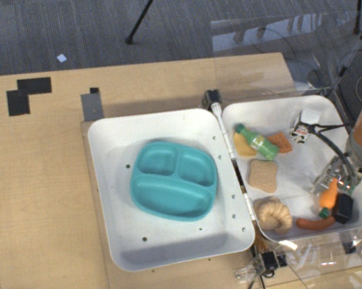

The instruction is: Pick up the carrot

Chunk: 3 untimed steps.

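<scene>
Arm: we're looking at the grey arm reaching in from the right, its orange band sitting at the right edge above the right bin [347,117].
Gripper: we see the gripper [332,194] low in the right bin's near right corner, metal fingers and a black block clustered round the carrot.
Carrot: the carrot [329,197], orange with a green end, stands tilted right at the gripper, near the bin's right wall.
Grip state: we can't make out how wide the fingers stand, nor whether the carrot is truly between them or just beside them; it's too small and cluttered to call.
Sausage: a reddish sausage [314,224] lies along the near wall, just below the carrot.
Right bin, others: we spot a green bottle [257,142] lying over a yellow piece, an orange piece [281,142] beside it, a tan slice of bread [263,176] mid-bin, and a ridged beige roll [274,214] in the near left corner.
Left bin: a teal divided plate [173,180] sits in the middle of the left bin [125,248].
Cable: a black cable [328,143] runs across the right bin toward the gripper.
</scene>
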Tool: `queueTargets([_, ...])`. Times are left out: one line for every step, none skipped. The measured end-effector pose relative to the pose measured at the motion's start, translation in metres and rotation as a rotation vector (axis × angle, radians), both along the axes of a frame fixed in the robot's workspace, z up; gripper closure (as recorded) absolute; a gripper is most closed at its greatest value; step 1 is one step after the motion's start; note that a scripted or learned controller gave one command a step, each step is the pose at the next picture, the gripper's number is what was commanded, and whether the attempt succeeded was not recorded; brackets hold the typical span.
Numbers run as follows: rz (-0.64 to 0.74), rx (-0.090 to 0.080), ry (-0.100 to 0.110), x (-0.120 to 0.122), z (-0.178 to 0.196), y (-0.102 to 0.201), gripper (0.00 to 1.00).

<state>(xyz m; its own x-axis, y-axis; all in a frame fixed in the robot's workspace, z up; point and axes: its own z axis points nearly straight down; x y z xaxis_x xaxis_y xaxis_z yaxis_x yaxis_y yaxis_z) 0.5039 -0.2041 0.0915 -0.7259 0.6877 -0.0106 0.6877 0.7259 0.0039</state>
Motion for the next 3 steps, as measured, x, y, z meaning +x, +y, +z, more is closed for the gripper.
queueTargets([-0.359, 0.008, -0.002, -0.006, 0.093, 0.064, 1.0])
queueTargets([-0.361, 0.007, 0.001, -0.007, 0.092, 0.063, 0.0])
queueTargets([-0.214, 0.003, 0.006, -0.016, 0.037, 0.004, 0.0])
